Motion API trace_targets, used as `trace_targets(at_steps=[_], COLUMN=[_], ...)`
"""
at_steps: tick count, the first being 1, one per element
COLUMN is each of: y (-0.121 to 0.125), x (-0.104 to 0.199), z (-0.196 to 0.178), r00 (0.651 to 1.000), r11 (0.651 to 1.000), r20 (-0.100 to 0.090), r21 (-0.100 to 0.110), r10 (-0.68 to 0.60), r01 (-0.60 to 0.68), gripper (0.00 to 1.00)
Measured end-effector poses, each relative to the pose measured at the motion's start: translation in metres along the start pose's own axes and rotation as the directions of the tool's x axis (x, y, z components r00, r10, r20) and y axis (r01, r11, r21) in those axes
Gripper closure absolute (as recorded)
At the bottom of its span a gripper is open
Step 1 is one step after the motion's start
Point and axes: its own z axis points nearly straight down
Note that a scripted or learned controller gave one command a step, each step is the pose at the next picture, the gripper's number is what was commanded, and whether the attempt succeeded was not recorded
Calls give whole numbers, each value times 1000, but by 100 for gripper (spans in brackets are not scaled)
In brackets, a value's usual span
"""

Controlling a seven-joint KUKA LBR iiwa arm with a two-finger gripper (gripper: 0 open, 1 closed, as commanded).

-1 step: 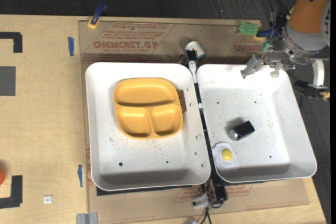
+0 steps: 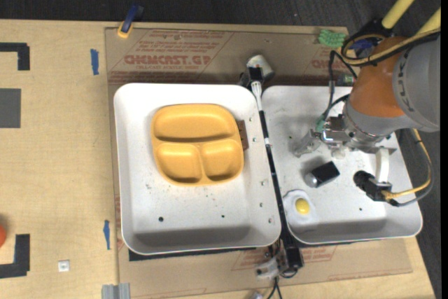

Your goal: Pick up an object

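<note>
While the gripper (image 2: pixel 308 145) hovers in the right bin (image 2: pixel 402 220), its grasp unreadable, the black block (image 2: pixel 324 173) lies unlifted.

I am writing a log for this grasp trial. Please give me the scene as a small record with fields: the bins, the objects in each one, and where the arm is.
left bin: holds one yellow tray with three compartments
right bin: holds a small black block and a white round piece with a yellow centre
arm: reaches in from the right, over the right bin
gripper: low over the upper middle of the right bin, just above the black block in the image
object held: none visible
</note>
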Motion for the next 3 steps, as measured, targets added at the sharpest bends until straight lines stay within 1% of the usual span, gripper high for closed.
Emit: trace_targets(at_steps=[1, 2, 3], y=[29, -47, -99], x=[5, 18, 7], z=[0, 0, 0], r00=[990, 977, 922], r11=[990, 977, 922], r20=[2, 0, 1], r21=[-4, 0, -1], r10=[-142, -211, -386], r01=[142, 211, 386], gripper=[0, 0, 0])
